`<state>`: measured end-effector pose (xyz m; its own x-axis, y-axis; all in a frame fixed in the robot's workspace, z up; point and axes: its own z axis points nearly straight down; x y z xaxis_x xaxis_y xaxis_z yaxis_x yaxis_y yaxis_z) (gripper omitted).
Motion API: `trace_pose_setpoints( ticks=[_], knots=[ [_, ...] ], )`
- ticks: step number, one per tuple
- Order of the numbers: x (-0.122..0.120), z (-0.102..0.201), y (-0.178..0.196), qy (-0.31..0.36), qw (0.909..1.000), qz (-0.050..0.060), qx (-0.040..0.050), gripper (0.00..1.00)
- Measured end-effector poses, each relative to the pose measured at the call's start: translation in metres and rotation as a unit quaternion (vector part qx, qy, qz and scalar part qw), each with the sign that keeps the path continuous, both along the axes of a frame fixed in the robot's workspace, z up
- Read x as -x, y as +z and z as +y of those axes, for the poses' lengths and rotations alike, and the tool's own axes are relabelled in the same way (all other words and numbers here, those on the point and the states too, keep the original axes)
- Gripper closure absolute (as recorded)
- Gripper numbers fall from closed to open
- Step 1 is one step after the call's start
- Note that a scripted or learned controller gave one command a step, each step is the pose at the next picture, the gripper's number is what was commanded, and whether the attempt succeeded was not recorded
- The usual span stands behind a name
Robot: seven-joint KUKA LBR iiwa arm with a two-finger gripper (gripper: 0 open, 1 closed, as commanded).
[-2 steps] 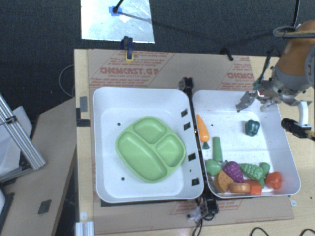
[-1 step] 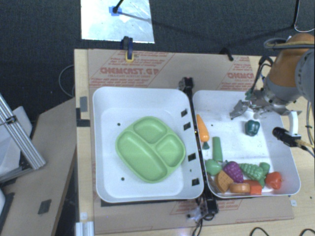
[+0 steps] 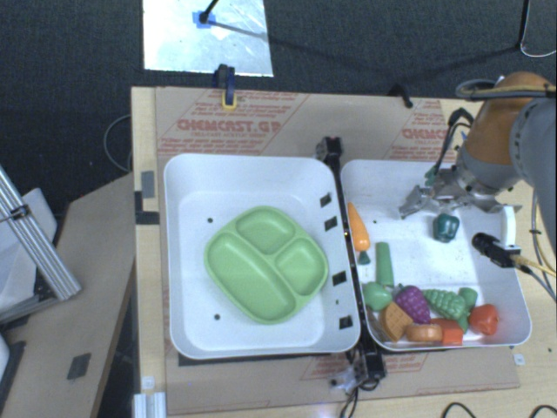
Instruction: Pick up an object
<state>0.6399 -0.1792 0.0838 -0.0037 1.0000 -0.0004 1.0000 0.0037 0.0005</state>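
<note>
Orange carrot (image 3: pixel 358 225) lies lengthwise along the right bin's (image 3: pixel 520 320) left wall; claw (image 3: pixel 435 200) seemingly spread, grasping nothing.

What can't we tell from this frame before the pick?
- Hand, camera view: small and seen from above, with the wrist over it; its finger state can't be read.
- Dark green toy: too small to identify, and contact with the hand is unclear.
- Toy pile in the right bin: pieces overlap, so the lower ones are partly hidden.
- Arm: cut off by the right edge.
</note>
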Motion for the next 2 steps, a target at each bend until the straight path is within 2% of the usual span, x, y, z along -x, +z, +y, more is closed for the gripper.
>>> trace_pose_setpoints(
  ticks=[1, 2],
  knots=[
    [-0.002, 0.0, 0.013, 0.0, 1.0, -0.003, 0.0003, 1.0],
    [-0.008, 0.007, 0.061, 0.001, 1.0, -0.002, 0.0001, 1.0]
  ],
)
